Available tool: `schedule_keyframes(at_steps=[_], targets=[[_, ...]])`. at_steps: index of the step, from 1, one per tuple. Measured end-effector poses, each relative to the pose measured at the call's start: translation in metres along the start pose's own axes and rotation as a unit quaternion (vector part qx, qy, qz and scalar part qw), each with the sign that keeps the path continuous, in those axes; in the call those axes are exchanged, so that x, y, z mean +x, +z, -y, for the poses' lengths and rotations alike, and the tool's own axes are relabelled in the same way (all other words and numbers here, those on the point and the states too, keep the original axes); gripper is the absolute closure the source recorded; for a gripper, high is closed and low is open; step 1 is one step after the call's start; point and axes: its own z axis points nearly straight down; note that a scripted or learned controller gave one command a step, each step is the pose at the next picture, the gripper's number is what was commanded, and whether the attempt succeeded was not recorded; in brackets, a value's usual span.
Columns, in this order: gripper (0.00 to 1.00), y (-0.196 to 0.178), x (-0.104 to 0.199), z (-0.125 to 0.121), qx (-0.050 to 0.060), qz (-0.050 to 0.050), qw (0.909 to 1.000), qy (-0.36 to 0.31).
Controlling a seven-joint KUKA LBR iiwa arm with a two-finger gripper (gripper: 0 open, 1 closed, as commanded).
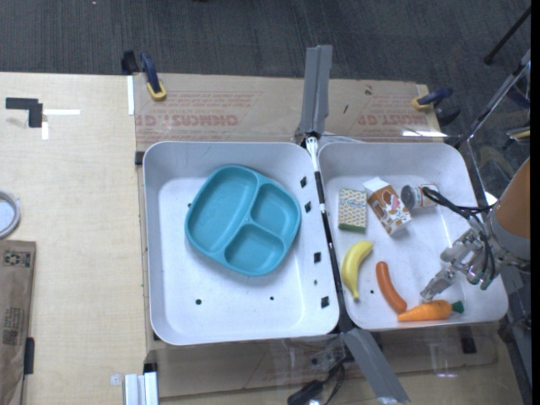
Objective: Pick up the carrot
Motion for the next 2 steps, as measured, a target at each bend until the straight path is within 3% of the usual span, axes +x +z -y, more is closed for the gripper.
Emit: schedule_keyframes(at_steps=[1, 2], targets=[[0.00, 0.007, -0.010, -0.010, 0.000, 0.002, 0.9799, 0.200], [0.00, 0.007, -0.007, 0.007, 0.000, 0.000, 0.9977, 0.068]])
